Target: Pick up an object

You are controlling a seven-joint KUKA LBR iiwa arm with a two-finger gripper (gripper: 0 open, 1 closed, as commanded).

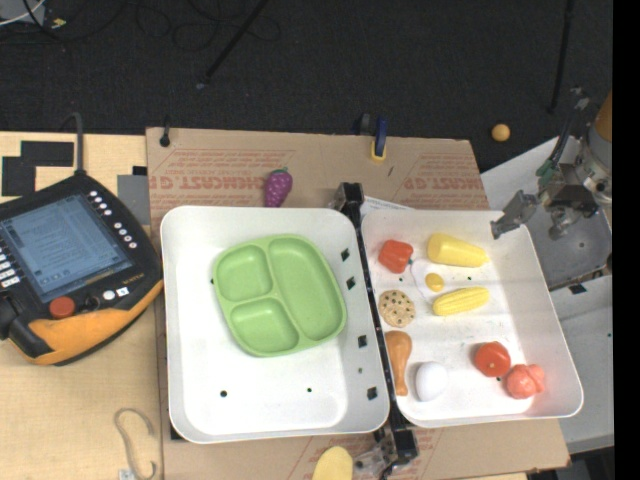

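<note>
The right bin (560, 348) holds several toy foods: a red pepper (396, 256), a yellow banana-like piece (457, 252), a small yellow ball (434, 281), a corn cob (461, 301), a cookie (397, 308), a chicken drumstick (399, 357), a white egg (431, 380), a tomato (491, 358) and a red strawberry-like piece (525, 379). My gripper (545, 213) hangs over the bin's far right corner, above and to the right of the yellow piece. It is apart from every item, and nothing is in its grasp.
The left bin (190, 368) bears a green divided plate (279, 295). A teach pendant (70, 258) lies at the left. A purple grape bunch (277, 186) sits on the cardboard behind the bins, and a yellow toy (334, 462) lies at the front edge. A blue clamp (379, 146) stands at the back.
</note>
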